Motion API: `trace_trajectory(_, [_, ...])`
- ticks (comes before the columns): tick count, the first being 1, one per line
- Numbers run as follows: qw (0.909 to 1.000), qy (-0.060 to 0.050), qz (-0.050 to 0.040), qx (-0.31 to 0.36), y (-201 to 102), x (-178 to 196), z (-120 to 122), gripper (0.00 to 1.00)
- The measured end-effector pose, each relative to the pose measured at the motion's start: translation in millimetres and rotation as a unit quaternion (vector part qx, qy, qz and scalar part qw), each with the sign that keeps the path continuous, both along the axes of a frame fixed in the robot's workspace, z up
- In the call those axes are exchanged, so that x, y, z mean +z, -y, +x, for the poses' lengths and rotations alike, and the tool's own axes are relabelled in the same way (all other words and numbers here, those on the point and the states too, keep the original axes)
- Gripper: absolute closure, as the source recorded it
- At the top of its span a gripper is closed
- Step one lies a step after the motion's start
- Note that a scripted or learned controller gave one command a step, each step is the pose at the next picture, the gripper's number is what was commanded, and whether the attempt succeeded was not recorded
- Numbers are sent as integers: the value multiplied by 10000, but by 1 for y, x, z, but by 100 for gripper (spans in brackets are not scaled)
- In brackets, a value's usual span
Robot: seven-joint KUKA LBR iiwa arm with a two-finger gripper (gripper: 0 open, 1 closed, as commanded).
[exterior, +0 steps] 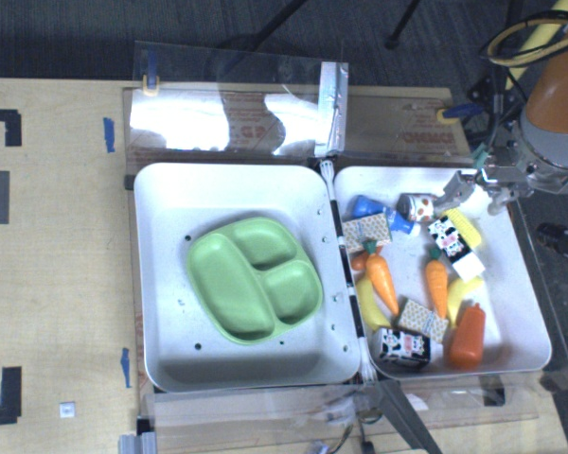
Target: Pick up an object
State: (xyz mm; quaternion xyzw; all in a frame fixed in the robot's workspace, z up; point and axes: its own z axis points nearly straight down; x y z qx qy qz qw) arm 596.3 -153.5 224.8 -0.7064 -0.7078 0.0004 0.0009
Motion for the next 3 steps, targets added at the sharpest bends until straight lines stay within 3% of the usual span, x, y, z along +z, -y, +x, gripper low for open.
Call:
trace_trajectory(1, [9997, 25, -7, 253, 40, -139, -31, 0])
trace_trajectory(2, [9997, 44, -13, 235, 41, -128, -30, 100])
trace_trajectory(3, [9999, 13, -8, 125, 30, -25, -56, 100])
